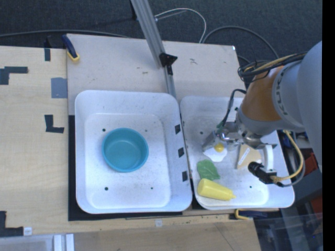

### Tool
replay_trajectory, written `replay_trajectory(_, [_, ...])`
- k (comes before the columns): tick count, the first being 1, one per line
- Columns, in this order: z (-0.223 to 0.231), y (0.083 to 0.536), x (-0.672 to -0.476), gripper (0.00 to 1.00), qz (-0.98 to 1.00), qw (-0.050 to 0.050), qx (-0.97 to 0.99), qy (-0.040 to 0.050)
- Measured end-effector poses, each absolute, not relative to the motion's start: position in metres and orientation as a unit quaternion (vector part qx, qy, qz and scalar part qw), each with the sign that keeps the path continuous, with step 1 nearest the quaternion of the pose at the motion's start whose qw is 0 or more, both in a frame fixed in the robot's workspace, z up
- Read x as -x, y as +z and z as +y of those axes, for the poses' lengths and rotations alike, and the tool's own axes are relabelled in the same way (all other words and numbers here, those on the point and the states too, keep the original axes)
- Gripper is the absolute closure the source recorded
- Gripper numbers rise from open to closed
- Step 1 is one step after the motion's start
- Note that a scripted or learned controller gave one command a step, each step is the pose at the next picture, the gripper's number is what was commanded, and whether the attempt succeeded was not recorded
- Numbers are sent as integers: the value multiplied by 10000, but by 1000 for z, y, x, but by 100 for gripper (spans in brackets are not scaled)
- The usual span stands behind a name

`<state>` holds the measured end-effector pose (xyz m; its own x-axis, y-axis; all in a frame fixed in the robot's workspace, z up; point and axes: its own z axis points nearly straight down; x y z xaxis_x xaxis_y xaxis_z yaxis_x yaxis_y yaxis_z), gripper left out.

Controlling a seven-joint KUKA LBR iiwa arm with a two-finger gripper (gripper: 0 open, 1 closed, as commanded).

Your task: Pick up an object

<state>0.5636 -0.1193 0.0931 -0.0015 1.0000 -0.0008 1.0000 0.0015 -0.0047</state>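
The right bin (201,111) holds a white toy fried egg with a yellow yolk (214,152), a green leaf piece (208,168), a yellow corn-like piece (214,190) near the front rim, and a tan wedge (247,157). My gripper (224,138) hangs low over the bin, just above and behind the egg, with the tan wedge to its right. The grey arm with its orange band (261,101) reaches in from the right and hides part of the bin's right side. Nothing shows as lifted.
A blue bowl (125,149) sits in the left bin (84,140). A slanted metal pole (152,30) ends at the bins' shared back edge. Black cables (272,177) loop by the right bin's right rim. A blue and yellow clamp (70,47) lies at the back left.
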Motion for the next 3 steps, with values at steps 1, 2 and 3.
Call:
replay_trajectory(1, [-118, 105, -564, 100, -7083, 18, 7059, 10])
replay_trajectory(2, [-110, 164, -562, 100, -7080, -14, 7062, -12])
replay_trajectory(3, [-110, 217, -563, 100, -7078, -18, 7064, -13])
